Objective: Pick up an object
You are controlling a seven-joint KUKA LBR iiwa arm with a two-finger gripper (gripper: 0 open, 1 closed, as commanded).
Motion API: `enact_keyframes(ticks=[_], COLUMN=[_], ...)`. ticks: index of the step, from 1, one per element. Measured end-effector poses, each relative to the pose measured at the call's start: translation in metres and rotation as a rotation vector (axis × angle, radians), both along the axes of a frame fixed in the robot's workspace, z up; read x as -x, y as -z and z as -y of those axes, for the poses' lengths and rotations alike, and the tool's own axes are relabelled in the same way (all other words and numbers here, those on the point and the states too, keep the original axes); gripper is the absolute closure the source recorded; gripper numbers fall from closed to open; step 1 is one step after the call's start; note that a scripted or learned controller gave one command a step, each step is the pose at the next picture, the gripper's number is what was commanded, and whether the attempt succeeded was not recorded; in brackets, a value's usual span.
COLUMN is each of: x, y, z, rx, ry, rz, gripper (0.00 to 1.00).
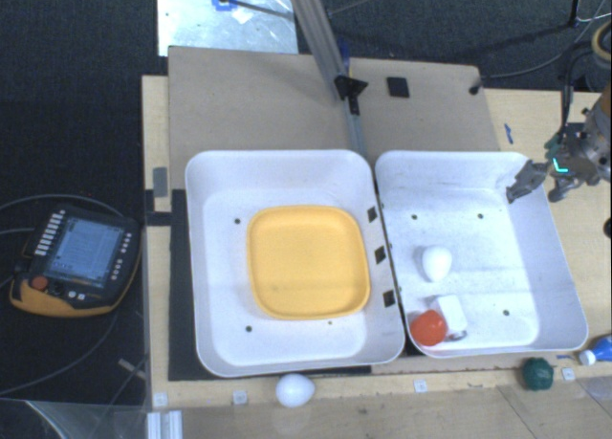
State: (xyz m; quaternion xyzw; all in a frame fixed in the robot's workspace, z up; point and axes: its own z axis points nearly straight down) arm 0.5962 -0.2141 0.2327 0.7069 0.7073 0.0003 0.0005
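Note:
In the right bin (478,179) lie a white egg-shaped object (436,262), a white block (451,314) and a red-orange ball (428,328), the last two close together at the bin's front left corner. A yellow square plate (308,260) rests in the left bin (220,236). My gripper (540,185) hovers over the right bin's far right rim, well away from the objects. Its two dark fingers (524,185) are spread apart with nothing between them.
A white egg (295,390) lies on the bench in front of the left bin. A dark green ball (537,373) sits off the right bin's front right corner. A teach pendant (75,266) lies far left. A slanted metal pole (320,26) rises behind the bins.

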Motion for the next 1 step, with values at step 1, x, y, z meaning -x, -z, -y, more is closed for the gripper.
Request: enact_keyframes(ticks=[1], x=[0.0], y=[0.0], z=[0.0], rx=[0.0], ry=[0.0], rz=[0.0], gripper=[0.0])
